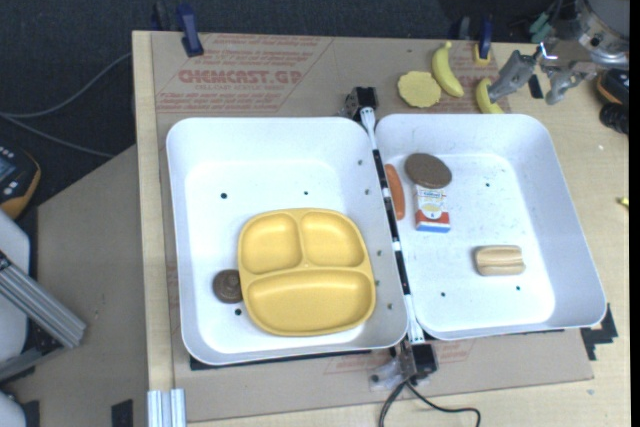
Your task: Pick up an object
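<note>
The bun [498, 260] lies in the right bin [560, 215], well apart from my gripper [537, 75] beyond the bin's far rim, arm cut off; jaws look spread, I think.

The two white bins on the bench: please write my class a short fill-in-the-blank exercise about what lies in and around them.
1. The yellow divided plate lies in the ____ bin.
2. The brown cookie beside that plate is on its ____ side.
3. The bread roll lies in the ____ bin.
4. The banana lies ____ the bins, on the bench.

Missing words: left; left; right; outside
</note>
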`<state>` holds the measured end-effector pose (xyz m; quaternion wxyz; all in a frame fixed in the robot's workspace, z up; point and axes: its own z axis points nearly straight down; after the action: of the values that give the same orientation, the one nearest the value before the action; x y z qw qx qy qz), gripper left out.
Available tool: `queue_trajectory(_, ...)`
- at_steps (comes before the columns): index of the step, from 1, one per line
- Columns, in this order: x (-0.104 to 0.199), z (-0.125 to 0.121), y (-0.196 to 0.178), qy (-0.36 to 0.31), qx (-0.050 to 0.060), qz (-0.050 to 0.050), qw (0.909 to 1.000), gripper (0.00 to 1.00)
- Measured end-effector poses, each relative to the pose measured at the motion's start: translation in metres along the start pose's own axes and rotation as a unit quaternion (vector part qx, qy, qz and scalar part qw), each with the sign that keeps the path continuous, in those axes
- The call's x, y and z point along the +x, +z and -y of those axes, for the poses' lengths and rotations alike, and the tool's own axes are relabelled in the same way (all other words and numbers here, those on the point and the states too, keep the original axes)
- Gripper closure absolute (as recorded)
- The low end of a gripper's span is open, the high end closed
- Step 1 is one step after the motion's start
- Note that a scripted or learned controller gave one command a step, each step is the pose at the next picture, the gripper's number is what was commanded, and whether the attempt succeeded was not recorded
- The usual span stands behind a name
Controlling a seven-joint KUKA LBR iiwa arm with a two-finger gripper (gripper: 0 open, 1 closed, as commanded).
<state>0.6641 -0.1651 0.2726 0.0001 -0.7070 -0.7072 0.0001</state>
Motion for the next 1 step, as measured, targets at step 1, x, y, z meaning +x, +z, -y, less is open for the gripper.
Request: queue_trajectory(1,0.0281,-0.0003,0.1117,-0.001,0.005,-0.002,1.0,0.0)
